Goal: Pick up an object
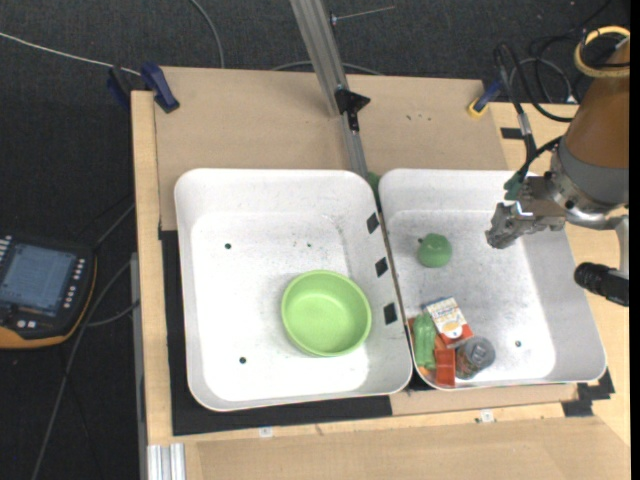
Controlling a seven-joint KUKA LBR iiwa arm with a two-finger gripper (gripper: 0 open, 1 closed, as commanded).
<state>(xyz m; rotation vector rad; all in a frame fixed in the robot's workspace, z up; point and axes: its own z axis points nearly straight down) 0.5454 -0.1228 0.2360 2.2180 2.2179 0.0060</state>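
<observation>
A small green round object point(434, 251) lies in the right bin point(530, 298), toward its upper left. At that bin's front left corner sits a cluster: an orange and white packet point(446, 317), a green and red item point(432, 348) and a grey round object point(476, 354). A light green bowl point(326, 313) rests in the left bin point(240, 268). My gripper point(503, 230) hangs over the right bin's upper right part, to the right of the small green object and apart from it. Nothing shows between its fingers.
A slanted metal pole point(325, 48) crosses the bench above the bins' shared wall. Blue clamps point(160, 86) sit at the bench's far corners. A handheld pendant point(40, 288) lies left of the bench. Cables run at the upper right.
</observation>
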